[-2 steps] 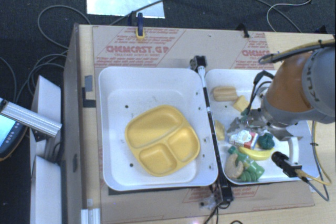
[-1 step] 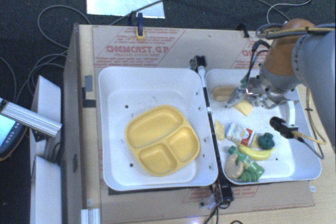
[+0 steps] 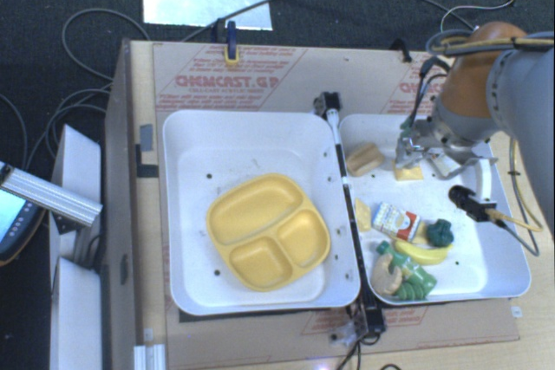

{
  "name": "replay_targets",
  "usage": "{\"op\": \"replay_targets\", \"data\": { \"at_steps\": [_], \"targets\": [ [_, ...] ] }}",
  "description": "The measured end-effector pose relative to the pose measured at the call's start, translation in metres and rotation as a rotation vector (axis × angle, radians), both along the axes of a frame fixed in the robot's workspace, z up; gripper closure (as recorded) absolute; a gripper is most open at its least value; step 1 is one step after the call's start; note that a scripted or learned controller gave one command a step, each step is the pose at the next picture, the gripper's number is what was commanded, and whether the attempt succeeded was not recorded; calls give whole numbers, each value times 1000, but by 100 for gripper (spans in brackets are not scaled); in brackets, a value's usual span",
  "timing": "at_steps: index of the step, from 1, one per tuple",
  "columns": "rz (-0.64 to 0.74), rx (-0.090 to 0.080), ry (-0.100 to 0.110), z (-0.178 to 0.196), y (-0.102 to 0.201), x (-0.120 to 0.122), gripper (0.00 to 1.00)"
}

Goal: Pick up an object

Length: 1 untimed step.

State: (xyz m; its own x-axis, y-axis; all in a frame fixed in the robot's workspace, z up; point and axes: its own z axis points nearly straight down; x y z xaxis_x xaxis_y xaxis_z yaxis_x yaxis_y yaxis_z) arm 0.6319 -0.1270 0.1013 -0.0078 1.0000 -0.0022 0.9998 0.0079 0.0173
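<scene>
Right now the gripper (image 3: 407,153) is hanging low over the far part of the right bin (image 3: 496,266), and I cannot tell from this slant whether it is open or closed. A yellow piece (image 3: 409,173) is lying directly under its tip. The piece is small, pale, flat and roughly square, and it is so close to the tip that contact cannot be judged. Nothing is showing as held. Just to the view's left of the gripper a tan block (image 3: 364,158) is resting near the bin's dividing wall. Nearer the camera than the gripper, a red and white carton (image 3: 396,222) is lying beside a thin yellow slice (image 3: 362,215). Past the carton, a banana (image 3: 421,253) is touching a dark green broccoli (image 3: 440,231). Nearest the camera, a green and tan cluster (image 3: 401,278) is sitting against the front wall. Well off to the view's left of the gripper, the left bin (image 3: 198,153) is holding a yellow divided plate (image 3: 269,230), which is lying flat and turned at a slant to the bin's walls.
</scene>
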Motion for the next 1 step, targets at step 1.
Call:
{"op": "replay_targets", "data": {
  "at_steps": [1],
  "targets": [
    [0,0,4,-2,0,-1,0]
  ]
}}
